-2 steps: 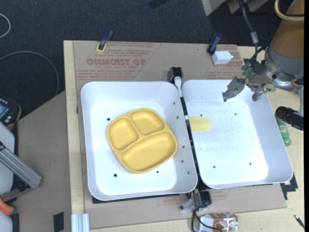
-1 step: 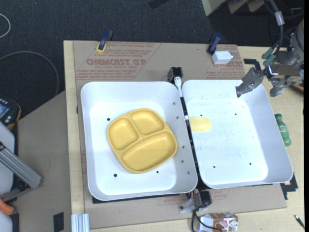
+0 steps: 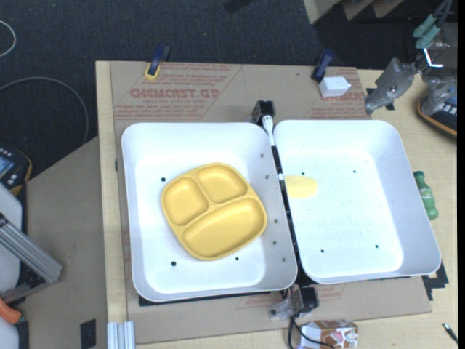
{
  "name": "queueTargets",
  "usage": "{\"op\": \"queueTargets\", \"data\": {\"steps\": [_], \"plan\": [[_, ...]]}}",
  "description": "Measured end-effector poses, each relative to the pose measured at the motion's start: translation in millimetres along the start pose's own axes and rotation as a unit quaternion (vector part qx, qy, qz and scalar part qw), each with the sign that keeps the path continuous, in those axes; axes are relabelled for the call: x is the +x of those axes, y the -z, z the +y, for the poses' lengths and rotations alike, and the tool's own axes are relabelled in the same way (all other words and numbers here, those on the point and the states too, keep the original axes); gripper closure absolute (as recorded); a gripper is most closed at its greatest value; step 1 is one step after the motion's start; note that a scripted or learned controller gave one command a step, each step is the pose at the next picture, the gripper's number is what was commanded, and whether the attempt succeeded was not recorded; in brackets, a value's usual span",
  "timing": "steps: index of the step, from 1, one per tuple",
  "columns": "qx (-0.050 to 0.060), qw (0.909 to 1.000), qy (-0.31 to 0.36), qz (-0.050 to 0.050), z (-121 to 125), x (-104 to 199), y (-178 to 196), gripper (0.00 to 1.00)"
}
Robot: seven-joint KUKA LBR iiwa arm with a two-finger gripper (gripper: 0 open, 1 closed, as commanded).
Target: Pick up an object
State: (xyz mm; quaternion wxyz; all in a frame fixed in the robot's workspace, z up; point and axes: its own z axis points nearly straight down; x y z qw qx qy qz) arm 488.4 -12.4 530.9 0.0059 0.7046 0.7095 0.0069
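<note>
While the gripper (image 3: pixel 383 91) sits at the far right of the bench, it is outside both bins, over the brown board (image 3: pixel 218 86) just beyond the far corner of the right bin (image 3: pixel 407 195). How far the gripper is open, and whether it has hold of anything, cannot be told at this size and angle.

Positions relative to the gripper, as seen in the camera view:

- Yellow divided plate (image 3: pixel 213 209): well apart, down and toward the view's left. It lies flat in the middle of the left bin (image 3: pixel 138 166), with two small compartments on its far side and one large compartment on its near side.
- Pale yellow piece (image 3: pixel 300 187): nearer than the plate, below and to the view's left. It rests on the floor of the right bin, just beside the wall shared with the left bin.
- White block (image 3: pixel 334 86): near the gripper on the view's left side, on the board.
- Blue clamp (image 3: pixel 322 65): just beyond the white block.
- Green object (image 3: pixel 425 193): below the gripper, at the right bin's outer rim.
</note>
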Motion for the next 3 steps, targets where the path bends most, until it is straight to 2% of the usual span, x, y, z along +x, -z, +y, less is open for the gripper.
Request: {"op": "queueTargets", "data": {"steps": [1, 2, 3], "plan": [[0.006, 1.0000, -0.002, -0.001, 1.0, -2.2, 3.0, 1.00], [0.015, 0.9999, -0.004, -0.001, -11.7, 7.5, -91.4, 1.00], [0.012, 0.9999, 0.000, 0.000, -10.9, 73.8, -104.2, 1.00]]}}
